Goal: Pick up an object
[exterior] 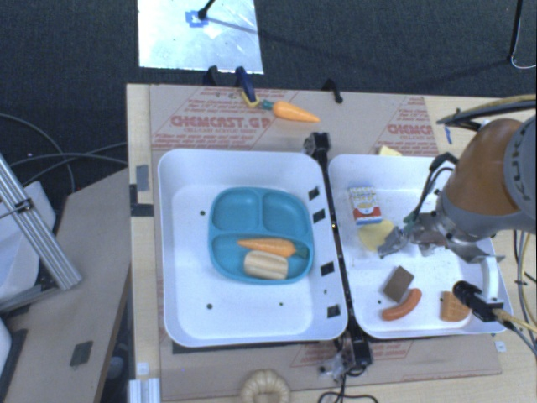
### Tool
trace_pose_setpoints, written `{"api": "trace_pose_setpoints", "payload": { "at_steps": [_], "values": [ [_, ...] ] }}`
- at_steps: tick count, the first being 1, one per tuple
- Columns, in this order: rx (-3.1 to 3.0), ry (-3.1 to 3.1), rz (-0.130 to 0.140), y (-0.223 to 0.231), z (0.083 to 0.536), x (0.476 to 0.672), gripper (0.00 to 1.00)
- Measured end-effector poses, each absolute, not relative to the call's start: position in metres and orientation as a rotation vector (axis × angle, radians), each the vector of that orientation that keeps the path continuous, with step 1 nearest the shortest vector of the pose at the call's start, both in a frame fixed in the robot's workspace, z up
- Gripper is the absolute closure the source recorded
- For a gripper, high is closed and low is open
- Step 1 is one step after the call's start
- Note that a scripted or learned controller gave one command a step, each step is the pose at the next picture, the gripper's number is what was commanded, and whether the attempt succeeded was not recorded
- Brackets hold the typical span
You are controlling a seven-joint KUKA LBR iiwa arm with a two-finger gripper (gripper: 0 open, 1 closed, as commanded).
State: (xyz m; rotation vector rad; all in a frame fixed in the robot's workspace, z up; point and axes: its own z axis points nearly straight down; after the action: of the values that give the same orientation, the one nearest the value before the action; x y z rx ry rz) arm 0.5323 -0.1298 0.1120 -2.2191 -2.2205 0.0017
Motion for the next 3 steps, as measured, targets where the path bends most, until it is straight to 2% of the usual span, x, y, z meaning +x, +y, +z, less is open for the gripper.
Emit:
{"api": "trace_pose_setpoints", "payload": {
  "at_steps": [1,2,3],
  "values": [
    [-2.219,-2.222,0.001,-0.129,0.083,0.533,0.00],
    [-2.221,-2.224,-0.002,-0.130,0.095,0.533,1.00],
    [-2.219,-2.230,-0.005,-0.121,0.142,0.536,1.00]
  ]
}}
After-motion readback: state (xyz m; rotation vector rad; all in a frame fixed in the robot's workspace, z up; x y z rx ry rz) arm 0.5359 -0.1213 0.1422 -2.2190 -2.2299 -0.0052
